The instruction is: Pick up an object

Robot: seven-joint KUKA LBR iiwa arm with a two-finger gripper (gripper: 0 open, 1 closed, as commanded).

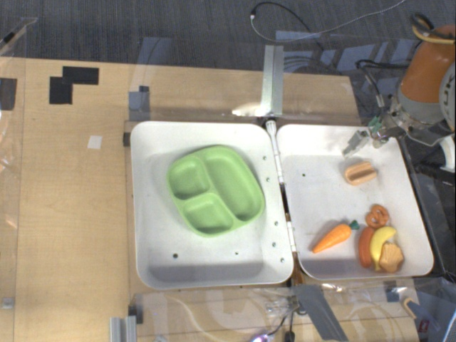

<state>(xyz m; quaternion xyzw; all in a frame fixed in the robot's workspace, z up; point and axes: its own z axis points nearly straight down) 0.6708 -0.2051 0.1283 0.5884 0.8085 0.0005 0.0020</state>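
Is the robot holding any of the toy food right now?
No. The gripper hangs over the right bin's top edge with nothing between its fingers. The hot dog lies just below it, untouched.

From where I stand, nothing here can be read; no lettering, number, brand or sign shows on the desk [71,191], on either white bin [206,273], or on the green divided plate [214,189].

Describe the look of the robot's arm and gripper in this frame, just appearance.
The arm enters at the right: a rounded orange band above a pale grey wrist section. Dark cables run near it over the bench. The gripper is small, of grey metal, with thin pale fingers over the right white bin.
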